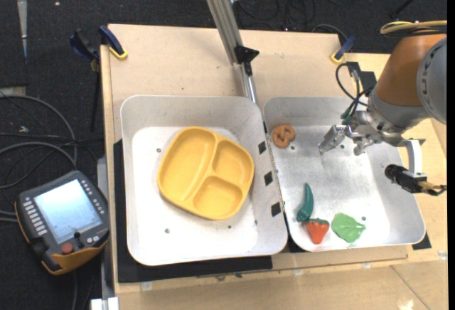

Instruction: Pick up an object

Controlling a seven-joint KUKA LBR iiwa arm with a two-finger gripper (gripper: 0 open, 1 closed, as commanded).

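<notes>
From my remote station I see the gripper (345, 140) over the upper part of the right bin (398, 230), with its two fingers spread wide apart, one pointing to the left and one to the right. Between the fingers there is nothing; I see only the bare white floor of the bin under them, and I cannot tell if the tips touch that floor or hang just above it. The arm (412, 81) comes in from the right, with its orange band above the wrist. The nearest object is a small brown pretzel (283, 135), to the left of the gripper and apart from it, close to the left wall of the same bin. Lower in this bin, well apart from the gripper, lie a teal pepper (306, 202), a red strawberry (318, 230) just beside its lower end, and a green leaf-shaped piece (348, 227) next to the strawberry. In the left bin (142, 131) rests a yellow divided plate (206, 172) with three compartments.
</notes>
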